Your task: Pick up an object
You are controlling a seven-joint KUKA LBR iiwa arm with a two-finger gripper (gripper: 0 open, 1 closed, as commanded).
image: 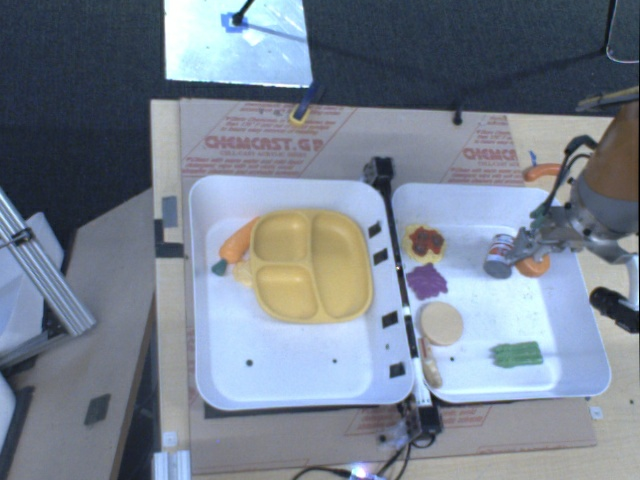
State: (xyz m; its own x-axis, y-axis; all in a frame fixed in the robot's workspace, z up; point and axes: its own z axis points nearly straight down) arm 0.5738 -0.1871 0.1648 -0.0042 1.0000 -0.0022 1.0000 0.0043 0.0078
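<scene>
The right bin holds several small items: a silver can lying on its side, an orange piece, a red-topped yellow piece, a purple grape bunch, a tan round disc, a green block and a thin tan stick. My gripper reaches in from the right, low over the bin's far right part. It sits right against the can and above the orange piece. Whether it grips either one is unclear.
The left bin carries a yellow divided plate with an orange carrot at its left edge. Another orange thing lies on the cardboard behind the right bin. A black divider runs between the bins.
</scene>
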